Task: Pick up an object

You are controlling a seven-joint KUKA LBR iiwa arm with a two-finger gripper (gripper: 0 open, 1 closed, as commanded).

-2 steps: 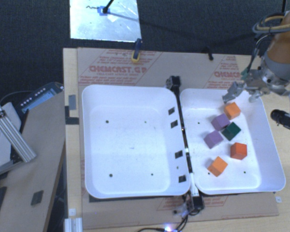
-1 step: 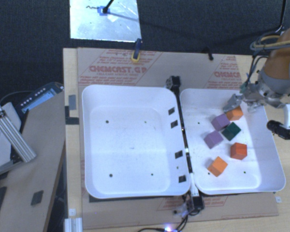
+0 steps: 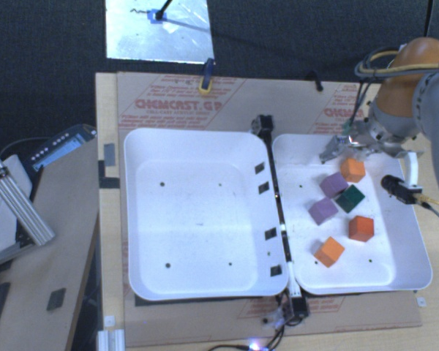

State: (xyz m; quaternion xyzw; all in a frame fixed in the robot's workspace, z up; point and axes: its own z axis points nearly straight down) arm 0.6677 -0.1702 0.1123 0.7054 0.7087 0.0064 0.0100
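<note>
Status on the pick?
Gripper low over right bin, far end. Orange block just below it, not held. Five more blocks clustered nearby.

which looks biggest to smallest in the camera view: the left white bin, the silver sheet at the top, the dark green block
1. Left white bin
2. Silver sheet, though it lies farther from the camera
3. Dark green block, clearly smallest

The brown board [image 3: 177, 97] under the two bins carries red printed lettering. On its far left portion, behind the left bin [image 3: 197, 214], the word "CHEMCAST" is legible, followed by characters resembling "GP". The same red print repeats at the far right, partly covered by the arm, and along the near edge, where it is too small to read.
</note>
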